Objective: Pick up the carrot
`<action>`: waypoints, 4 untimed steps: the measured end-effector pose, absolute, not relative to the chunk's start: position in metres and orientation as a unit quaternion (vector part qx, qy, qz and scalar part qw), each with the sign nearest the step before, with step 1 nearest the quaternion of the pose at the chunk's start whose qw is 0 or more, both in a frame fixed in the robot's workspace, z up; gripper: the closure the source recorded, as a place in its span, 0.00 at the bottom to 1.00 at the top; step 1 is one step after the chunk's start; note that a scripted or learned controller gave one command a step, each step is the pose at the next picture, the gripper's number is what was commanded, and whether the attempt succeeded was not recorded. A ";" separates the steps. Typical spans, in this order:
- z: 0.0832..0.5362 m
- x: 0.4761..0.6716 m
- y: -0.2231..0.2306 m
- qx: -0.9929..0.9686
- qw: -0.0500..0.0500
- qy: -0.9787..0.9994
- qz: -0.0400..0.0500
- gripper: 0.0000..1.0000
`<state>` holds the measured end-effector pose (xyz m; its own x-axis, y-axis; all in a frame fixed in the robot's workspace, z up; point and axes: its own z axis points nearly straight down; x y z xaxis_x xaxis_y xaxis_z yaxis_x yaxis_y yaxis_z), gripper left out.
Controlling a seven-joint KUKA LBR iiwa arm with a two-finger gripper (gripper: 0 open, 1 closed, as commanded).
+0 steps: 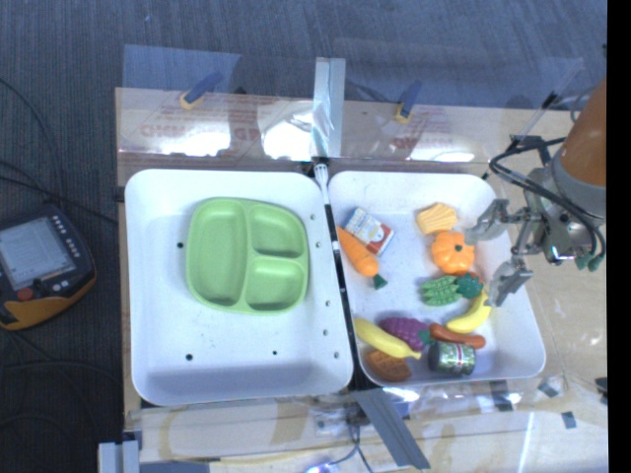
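Carrot (359, 254): tapered orange plastic, smooth, green stub end, lying just beside the bin's (513, 348) left wall. Gripper (500, 248) across the bin, metal fingers spread, holding nothing.

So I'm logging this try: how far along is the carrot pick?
Nothing looks done yet: the carrot lies in the right bin against its left wall, beside the small carton. In hand: the gripper hangs open over the bin's right side, holding nothing. Left: cross to the carrot, grasp, lift.
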<state>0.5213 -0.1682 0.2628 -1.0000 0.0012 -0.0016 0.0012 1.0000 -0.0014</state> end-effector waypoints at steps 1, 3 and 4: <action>0.092 0.574 -0.156 -0.001 0.004 1.000 -0.002 0.00; 0.102 0.616 -0.156 0.086 0.010 0.996 -0.002 1.00; 0.112 0.617 -0.156 0.086 0.011 0.996 -0.004 1.00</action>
